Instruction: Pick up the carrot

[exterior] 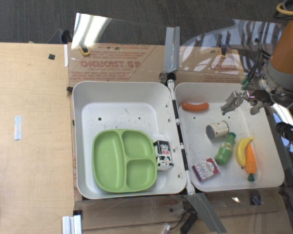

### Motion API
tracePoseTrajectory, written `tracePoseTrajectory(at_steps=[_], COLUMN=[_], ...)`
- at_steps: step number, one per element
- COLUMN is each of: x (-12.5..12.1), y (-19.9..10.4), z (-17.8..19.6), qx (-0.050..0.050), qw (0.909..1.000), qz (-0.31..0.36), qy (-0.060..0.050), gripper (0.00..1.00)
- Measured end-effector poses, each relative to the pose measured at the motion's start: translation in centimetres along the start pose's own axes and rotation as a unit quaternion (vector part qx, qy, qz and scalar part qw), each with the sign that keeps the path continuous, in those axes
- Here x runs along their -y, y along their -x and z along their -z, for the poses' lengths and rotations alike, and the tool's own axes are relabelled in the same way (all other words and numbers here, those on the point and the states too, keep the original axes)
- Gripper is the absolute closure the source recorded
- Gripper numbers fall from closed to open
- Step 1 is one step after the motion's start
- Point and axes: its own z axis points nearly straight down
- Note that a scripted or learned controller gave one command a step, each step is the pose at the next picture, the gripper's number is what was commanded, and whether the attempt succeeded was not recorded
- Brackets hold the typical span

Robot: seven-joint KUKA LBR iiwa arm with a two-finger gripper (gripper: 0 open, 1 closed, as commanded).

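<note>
Camera view shows the gripper [244, 101] high over the right bin [263, 182], its fingers [229, 104] spread wide with nothing between them. The carrot [251, 162] lies well below the fingers near that bin's right wall, touching a banana [241, 150], so I judge a clean pinch needs approaching from the carrot's free side.

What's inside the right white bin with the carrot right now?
In the right white bin: an orange carrot touching a yellow banana, a green bottle, a small tin can, a red sausage and a purple carton. Nothing visibly covered.
</note>
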Motion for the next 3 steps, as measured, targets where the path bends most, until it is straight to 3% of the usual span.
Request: tracePoseTrajectory(at_steps=[1,2,3], x=[5.0,4.8,-4.2], y=[2.4,7.5,11.0], z=[-8.3,-18.5,-16.5], qx=[0.000,0.000,-0.003], qw=[0.9990,0.9999,1.0000], qz=[0.044,0.014,0.007], qy=[0.000,0.001,0.003], gripper=[0.00,0.00,0.00])
